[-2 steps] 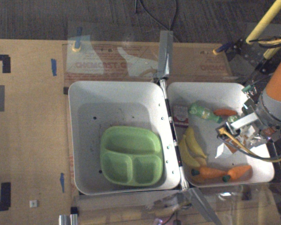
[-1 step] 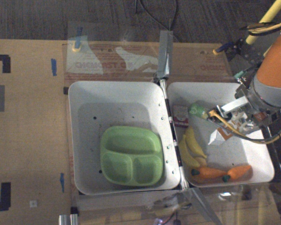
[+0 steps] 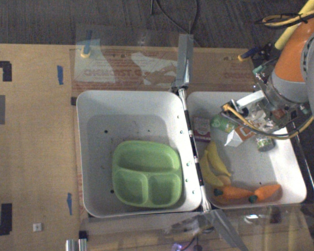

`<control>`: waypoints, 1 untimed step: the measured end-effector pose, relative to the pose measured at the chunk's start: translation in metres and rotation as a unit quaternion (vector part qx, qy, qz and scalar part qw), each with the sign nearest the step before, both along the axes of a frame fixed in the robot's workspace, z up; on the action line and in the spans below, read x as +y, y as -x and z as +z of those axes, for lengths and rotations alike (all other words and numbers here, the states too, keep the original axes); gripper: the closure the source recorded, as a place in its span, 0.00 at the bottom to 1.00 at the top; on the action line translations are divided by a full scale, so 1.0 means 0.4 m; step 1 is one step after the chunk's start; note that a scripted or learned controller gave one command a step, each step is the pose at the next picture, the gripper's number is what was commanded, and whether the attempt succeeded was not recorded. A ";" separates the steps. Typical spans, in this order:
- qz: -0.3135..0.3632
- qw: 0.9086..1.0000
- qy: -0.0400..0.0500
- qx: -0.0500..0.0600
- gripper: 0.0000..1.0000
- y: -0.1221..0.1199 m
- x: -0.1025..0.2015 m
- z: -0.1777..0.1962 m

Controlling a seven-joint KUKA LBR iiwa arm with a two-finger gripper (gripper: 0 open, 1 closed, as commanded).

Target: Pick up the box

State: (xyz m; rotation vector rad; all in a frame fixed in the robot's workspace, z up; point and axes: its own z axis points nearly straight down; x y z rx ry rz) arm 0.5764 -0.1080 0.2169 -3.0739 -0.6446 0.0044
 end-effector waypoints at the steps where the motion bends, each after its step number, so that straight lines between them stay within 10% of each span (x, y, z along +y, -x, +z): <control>1: -0.049 0.999 0.000 0.000 1.00 0.033 -0.066 0.062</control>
